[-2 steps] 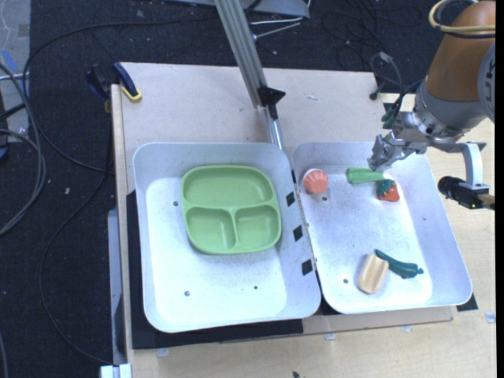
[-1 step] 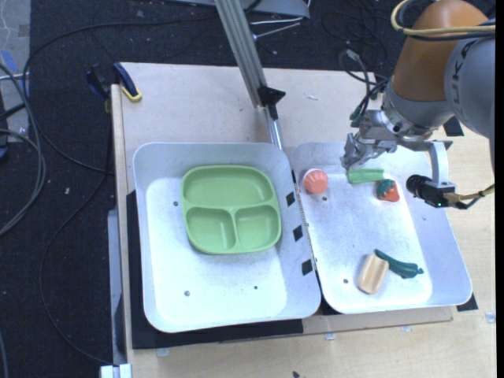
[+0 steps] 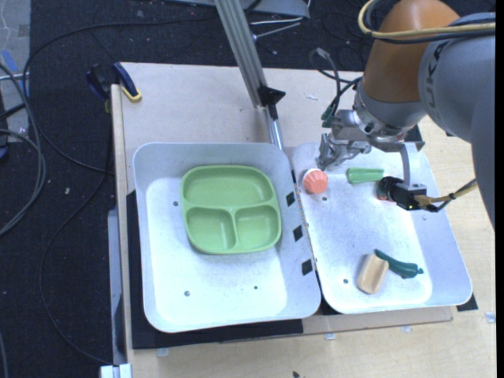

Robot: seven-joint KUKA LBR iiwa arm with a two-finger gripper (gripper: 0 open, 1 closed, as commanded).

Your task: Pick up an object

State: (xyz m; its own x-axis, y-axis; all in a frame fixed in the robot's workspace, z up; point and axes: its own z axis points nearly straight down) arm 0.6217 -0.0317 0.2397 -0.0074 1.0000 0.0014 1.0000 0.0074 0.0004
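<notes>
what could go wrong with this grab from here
The gripper hangs just above the small orange ball, which sits near the right bin's inner wall. A round ball could roll away when touched. The green piece lies close beside it and might get bumped.

Arm (image 3: 441, 61) reaches in from right, wrist angled downward

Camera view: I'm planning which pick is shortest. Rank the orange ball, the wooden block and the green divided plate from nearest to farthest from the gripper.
1. Orange ball, just below the gripper, right bin.
2. Wooden block, right bin's near end.
3. Green divided plate, left bin.
</notes>
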